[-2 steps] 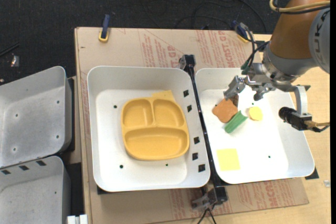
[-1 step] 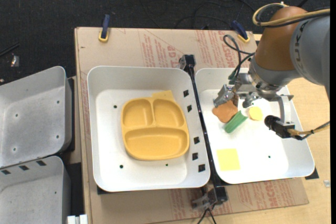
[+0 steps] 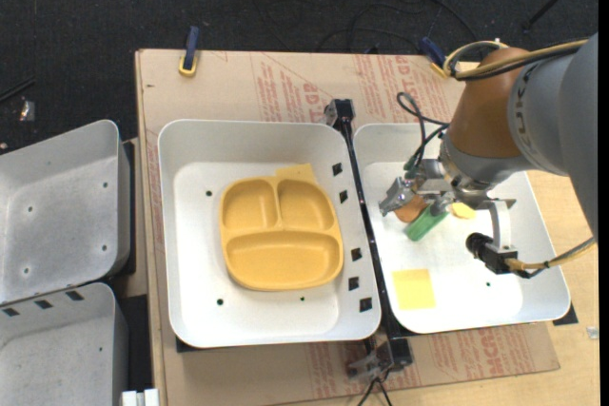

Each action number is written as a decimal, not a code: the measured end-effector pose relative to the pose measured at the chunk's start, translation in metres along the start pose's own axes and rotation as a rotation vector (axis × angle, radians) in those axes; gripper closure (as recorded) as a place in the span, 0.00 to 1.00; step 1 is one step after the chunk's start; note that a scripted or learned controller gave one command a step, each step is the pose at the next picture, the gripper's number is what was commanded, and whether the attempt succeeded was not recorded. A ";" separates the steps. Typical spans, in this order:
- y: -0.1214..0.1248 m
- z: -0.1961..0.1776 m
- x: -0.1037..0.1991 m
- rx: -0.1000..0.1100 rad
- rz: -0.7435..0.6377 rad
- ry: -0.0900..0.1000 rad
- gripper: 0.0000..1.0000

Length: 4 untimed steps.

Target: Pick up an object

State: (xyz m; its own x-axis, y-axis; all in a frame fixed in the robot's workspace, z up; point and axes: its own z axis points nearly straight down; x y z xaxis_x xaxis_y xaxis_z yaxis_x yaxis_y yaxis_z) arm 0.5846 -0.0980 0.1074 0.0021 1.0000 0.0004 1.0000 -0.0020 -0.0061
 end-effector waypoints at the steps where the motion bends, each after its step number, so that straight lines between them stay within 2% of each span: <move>1: 0.002 -0.014 0.000 -0.006 0.001 -0.001 1.00; 4: 0.024 -0.187 0.004 -0.014 -0.005 -0.002 1.00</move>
State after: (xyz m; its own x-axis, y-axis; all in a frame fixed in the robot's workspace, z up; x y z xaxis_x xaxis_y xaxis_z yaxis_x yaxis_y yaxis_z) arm 0.6094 -0.0945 0.2940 -0.0029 1.0000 -0.0017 1.0000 0.0029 0.0081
